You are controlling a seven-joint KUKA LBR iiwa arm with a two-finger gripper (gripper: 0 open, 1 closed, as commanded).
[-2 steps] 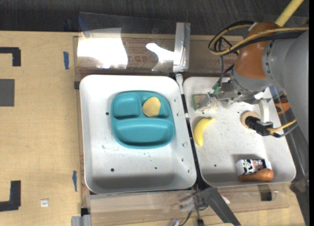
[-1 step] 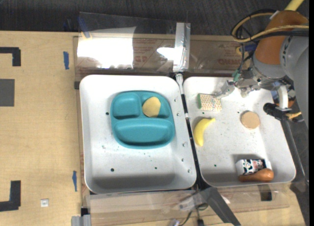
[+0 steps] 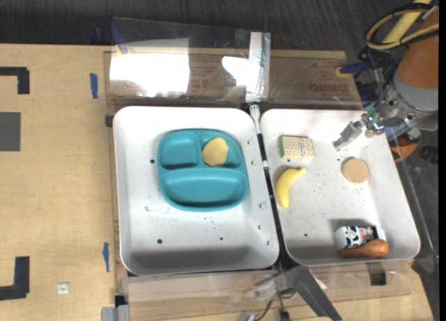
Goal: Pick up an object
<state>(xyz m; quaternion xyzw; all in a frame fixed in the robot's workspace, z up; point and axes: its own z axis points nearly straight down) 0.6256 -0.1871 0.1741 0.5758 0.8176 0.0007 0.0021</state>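
Objects to grab are all loose in the bins right now, nothing is between the fingers. The right bin (image 3: pixel 397 194) has most of them: a banana (image 3: pixel 288 185) lying near its left wall, a small green and white sponge-like block (image 3: pixel 297 147) just above the banana, and a round tan disc (image 3: pixel 355 170) further right. Down in the near right corner sits a little black and white carton (image 3: pixel 358 235) with an orange carrot-looking thing (image 3: pixel 368 248) touching its lower edge.

The gripper (image 3: pixel 346 135) hangs over the upper right part of that bin, above and a bit left of the disc, and well apart from the banana. Its fingers point down-left and look spread, so it reads as open with nothing in it. The grey arm with its orange band (image 3: pixel 420 69) comes in from the right edge, with yellow cables (image 3: pixel 401 24) looped above it.

The left bin (image 3: pixel 132 194) holds a teal divided plate (image 3: pixel 202 173), and a yellow lemon-ish ball (image 3: pixel 215 151) sits in the plate's upper right compartment.

Behind both bins there's a clear plastic sheet (image 3: pixel 188 55) catching glare, and the bench (image 3: pixel 49 173) to the left is tan board with black marks and bits of blue tape.
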